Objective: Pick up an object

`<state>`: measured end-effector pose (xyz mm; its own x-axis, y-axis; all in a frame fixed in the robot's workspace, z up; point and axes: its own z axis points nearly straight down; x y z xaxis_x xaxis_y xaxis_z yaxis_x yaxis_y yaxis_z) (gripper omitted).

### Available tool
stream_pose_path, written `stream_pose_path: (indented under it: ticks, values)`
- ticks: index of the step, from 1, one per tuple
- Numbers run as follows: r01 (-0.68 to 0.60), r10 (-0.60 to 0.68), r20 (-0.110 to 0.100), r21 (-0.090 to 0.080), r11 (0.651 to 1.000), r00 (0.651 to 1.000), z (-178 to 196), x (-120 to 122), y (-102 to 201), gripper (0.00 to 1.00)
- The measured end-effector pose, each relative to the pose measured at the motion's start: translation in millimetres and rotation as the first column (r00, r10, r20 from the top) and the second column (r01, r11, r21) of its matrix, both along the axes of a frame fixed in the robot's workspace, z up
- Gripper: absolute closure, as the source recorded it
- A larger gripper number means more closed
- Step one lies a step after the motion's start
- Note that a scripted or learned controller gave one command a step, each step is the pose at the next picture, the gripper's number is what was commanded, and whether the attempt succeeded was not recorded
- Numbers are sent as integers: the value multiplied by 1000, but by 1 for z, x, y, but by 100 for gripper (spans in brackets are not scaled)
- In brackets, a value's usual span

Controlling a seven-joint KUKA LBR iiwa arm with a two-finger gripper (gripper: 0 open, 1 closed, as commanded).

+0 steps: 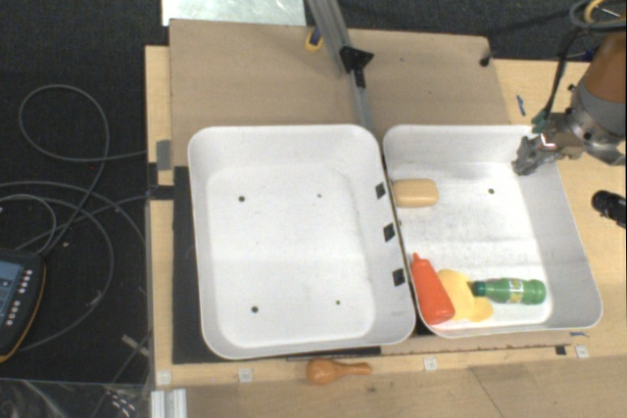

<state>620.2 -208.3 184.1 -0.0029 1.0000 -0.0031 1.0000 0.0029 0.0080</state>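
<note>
Gripper [534, 152], seemingly empty, sits well apart from green bottle [509, 290].

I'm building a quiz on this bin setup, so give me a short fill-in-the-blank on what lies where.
1. The green bottle lies in the ____ bin.
2. The red bottle touches a ____ object on its right side.
3. The tan block lies against the right bin's ____ wall.
4. The gripper hangs over that bin's ____ right corner.

Missing words: right; yellow; left; far

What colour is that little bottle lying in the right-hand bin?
Green, with a yellow cap; the bottle shows in the camera view.
</note>
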Motion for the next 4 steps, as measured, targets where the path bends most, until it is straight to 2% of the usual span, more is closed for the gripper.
stream_pose_path:
  ticks: [1, 2, 4]
  values:
    - [-3, 3, 0, 0, 1000, 1000, 55, 2, -1, 100]
    - [-6, 6, -8, 5, 1000, 1000, 46, -20, 50, 100]
    - [-7, 7, -10, 6, 1000, 1000, 41, -61, 141, 100]
